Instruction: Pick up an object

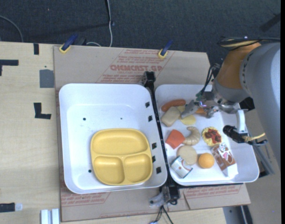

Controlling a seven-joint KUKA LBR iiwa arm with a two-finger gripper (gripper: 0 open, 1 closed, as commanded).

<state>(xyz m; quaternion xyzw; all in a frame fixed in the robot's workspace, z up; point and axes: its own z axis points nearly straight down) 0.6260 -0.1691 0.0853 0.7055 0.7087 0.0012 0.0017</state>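
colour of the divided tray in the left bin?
Yellow: the divided tray shows plainly in the camera view.

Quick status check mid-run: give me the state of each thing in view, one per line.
claw: low over the right bin's top edge, near the sausage.
yellow tray: flat in the left bin, compartments bare.
sausage: lying in the right bin.
orange: resting loose.
small can: lying on its side.
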